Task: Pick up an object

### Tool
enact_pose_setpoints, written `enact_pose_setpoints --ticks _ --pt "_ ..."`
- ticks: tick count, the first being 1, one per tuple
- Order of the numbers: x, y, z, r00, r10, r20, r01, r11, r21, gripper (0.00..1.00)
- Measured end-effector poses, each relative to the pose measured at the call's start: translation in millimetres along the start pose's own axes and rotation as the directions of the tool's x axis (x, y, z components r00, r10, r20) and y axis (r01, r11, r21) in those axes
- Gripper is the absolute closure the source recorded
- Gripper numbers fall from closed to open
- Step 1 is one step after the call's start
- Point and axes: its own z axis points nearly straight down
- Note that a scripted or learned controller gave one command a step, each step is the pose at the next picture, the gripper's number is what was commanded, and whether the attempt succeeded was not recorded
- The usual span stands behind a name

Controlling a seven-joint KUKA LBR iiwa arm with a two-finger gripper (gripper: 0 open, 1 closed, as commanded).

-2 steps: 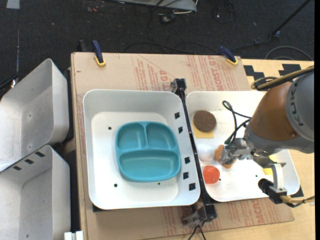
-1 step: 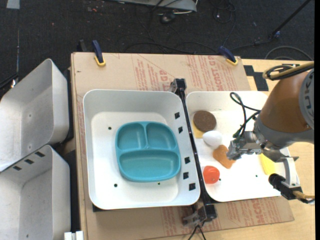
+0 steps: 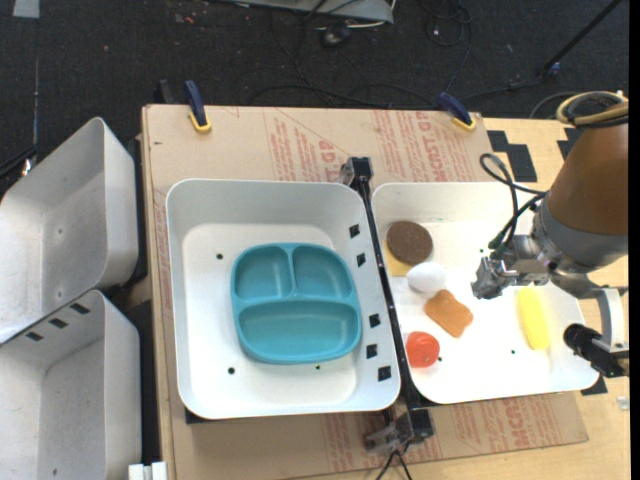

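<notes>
The right bin (image 3: 440, 213) holds a brown round cookie (image 3: 409, 240), a white egg-shaped item (image 3: 427, 277), an orange bread-like block (image 3: 448, 313), a red-orange tomato (image 3: 422, 348) and a yellow banana-like piece (image 3: 533, 318). My gripper (image 3: 489, 279) hangs low over the right bin's middle. It sits right of the white item, above-right of the orange block and left of the yellow piece. Nothing shows between its fingers. The orange-banded wrist rises behind it at the right.
The left bin (image 3: 190, 268) bears a teal divided plate (image 3: 296, 302). Between the bins runs a black divider (image 3: 375, 268). Spare white bins (image 3: 60, 238) are stacked off the bench at the left. Cables run along the arm at the right.
</notes>
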Motion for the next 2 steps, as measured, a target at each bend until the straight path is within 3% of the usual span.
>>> enact_pose_setpoints --ticks 1,2 --pt "2 12 -55 1.000 -0.001 0.000 0.001 1.000 0.000 1.00" --pt "57 12 -45 1.000 -0.005 -0.003 0.005 1.000 0.008 1.00"
